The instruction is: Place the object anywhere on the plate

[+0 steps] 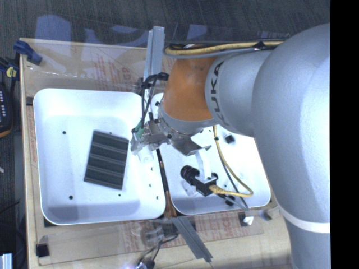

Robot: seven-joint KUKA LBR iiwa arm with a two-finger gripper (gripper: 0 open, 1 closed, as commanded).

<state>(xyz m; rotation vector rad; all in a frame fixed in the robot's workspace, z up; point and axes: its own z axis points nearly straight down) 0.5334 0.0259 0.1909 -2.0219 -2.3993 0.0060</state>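
A dark grey ribbed plate (106, 159) lies flat in the left white bin (56, 102), a little left of its middle. My gripper (143, 142) hangs over the right rim of that bin, just right of the plate's upper corner, under the orange wrist band (188, 91). A small green bit (136, 131) shows at the gripper's left side; I cannot tell what it is or whether it is held. The arm hides much of the right bin (252, 167).
A black fitting (190, 175) with a yellow cable (233, 192) hangs from the wrist over the right bin's floor. The rims of both bins meet under the gripper. A metal bar (154, 52) stands behind the bins, and another bar (193, 240) lies at the front.
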